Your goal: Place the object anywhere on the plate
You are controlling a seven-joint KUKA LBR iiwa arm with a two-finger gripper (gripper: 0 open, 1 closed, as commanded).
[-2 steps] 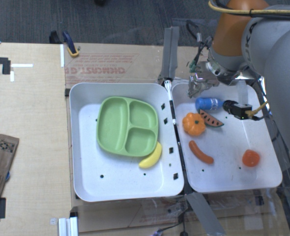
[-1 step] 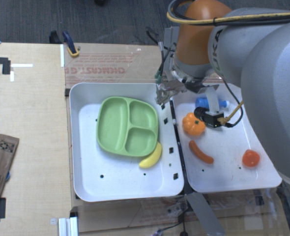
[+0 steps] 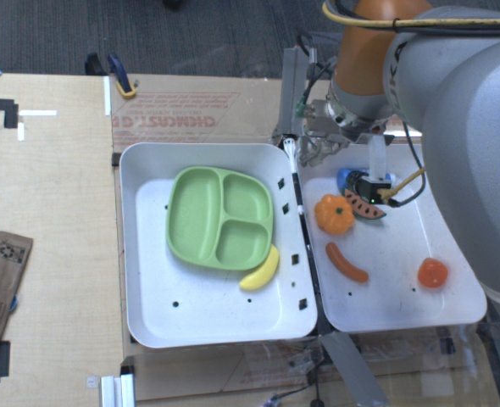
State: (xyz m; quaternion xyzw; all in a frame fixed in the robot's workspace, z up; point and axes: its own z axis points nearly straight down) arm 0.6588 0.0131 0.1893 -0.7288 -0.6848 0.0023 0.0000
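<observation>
Nearest the camera and well apart from the jaws lie a round, glossy red-orange tomato [image 3: 432,272] and a smooth sausage [image 3: 347,262]. Both look like hard toy plastic and would likely roll or slip out of a pinch.

Across the bin wall from the jaws, a curved yellow banana [image 3: 263,270] touches the rim of the green, three-compartment plate [image 3: 195,210] in the left bin [image 3: 131,253]. A careless lowering there could shove the plate or trap the banana.

Closer to the jaws sit a ribbed orange pumpkin [image 3: 335,214], a watermelon slice [image 3: 364,204] and a small blue piece [image 3: 349,179], crowded together. A descent could catch two at once.

The jaws hang at the right bin's [image 3: 386,312] far corner, beside the divider. I cannot tell whether they are wide or narrow, or which toy is the intended one. A clash with the wall is possible.
</observation>
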